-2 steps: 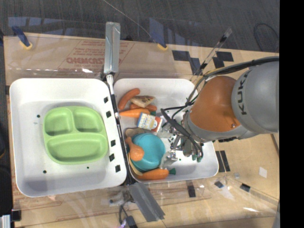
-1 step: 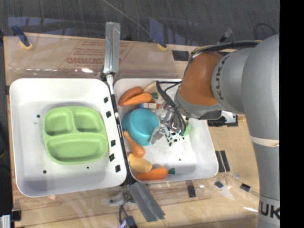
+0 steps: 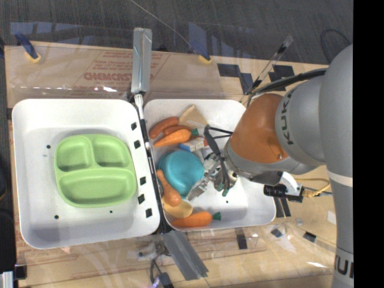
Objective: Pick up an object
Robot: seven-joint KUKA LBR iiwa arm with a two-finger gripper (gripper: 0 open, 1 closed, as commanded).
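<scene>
While the arm (image 3: 312, 125) reaches in from 3 o'clock, the camera view puts its orange band (image 3: 258, 131) over the right half of the right bin (image 3: 258, 212), with the gripper (image 3: 211, 182) low among the clutter at the bin's middle. Gripper state: cannot tell how far apart it stands; the metal parts there blur into the items beneath, and nothing is seen clamped in it. Contents of the right bin: a teal bowl (image 3: 182, 170) just at 9 o'clock of the gripper, touching or nearly touching it; two orange carrots (image 3: 171, 134) stacked toward 11 o'clock; a tan wedge (image 3: 191, 117) at 12 o'clock near the bin's far wall; a carrot (image 3: 169, 188) along the divider side at 8 o'clock; a yellowish piece (image 3: 179, 209) below the bowl; another carrot (image 3: 193, 219) at 6 o'clock by the near wall. Left bin (image 3: 30, 179): one green divided plate (image 3: 95, 170), well apart from the arm. Judged step: descent or grasp attempt, with the likely candidate the teal bowl or a small item beside it; which one cannot be told. Nothing lifted yet. Next move calls for a firm closure on a single item, then a straight lift clear of the neighbours. Risk: the crowded pile may be nudged, or the bowl's rim may slip.
</scene>
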